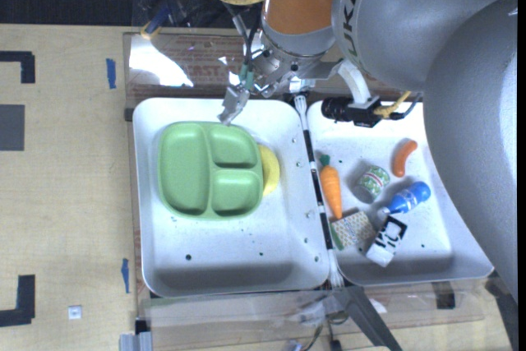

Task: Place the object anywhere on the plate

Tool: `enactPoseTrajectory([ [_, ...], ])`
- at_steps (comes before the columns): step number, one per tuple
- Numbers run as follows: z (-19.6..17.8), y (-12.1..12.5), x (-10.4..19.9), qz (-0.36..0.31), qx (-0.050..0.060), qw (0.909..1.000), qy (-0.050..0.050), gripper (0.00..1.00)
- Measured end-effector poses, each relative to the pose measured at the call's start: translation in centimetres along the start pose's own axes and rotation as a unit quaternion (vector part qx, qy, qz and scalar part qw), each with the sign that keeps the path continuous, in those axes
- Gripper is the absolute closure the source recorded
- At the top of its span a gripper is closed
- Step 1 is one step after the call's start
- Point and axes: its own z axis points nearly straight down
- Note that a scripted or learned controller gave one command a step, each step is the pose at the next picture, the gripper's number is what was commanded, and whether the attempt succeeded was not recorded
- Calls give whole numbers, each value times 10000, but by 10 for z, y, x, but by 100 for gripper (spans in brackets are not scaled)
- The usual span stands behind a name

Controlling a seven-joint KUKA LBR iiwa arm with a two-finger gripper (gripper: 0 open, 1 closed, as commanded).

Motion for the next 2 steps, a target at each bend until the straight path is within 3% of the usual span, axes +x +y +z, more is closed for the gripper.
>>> enactPoseTrajectory([
  [1, -95, -1, -29, -1069, 0, 9943, -3, 0],
  [2, -8, -17, 33, 159, 23, 9999, 16, 0],
])
